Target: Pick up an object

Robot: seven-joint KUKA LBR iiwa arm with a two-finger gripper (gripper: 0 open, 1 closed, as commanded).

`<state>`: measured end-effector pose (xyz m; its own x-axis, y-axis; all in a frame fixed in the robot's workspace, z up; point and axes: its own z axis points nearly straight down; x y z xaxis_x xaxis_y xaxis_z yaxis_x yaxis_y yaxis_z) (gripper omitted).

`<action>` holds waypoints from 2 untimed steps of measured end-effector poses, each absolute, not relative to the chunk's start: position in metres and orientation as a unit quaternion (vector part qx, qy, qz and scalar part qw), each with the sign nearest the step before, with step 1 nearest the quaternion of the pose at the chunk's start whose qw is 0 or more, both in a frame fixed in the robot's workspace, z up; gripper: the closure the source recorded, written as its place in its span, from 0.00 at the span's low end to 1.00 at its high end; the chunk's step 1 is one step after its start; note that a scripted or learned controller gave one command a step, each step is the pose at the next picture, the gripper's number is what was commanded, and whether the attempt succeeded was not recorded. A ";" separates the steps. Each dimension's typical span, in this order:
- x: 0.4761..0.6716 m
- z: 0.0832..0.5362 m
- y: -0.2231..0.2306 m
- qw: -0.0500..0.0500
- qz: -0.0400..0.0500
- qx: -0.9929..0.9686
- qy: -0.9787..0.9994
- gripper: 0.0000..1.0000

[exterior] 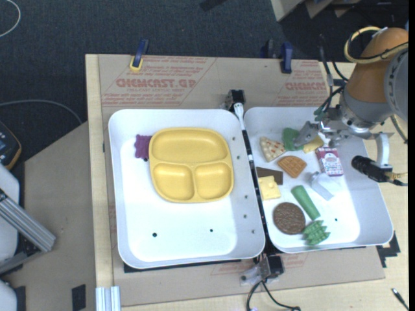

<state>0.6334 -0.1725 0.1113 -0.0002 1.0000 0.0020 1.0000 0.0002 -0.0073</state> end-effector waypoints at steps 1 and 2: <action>0.636 0.089 -0.173 -0.003 -0.001 -0.707 -0.707 0.00; 0.637 0.102 -0.175 -0.007 0.000 -0.707 -0.707 1.00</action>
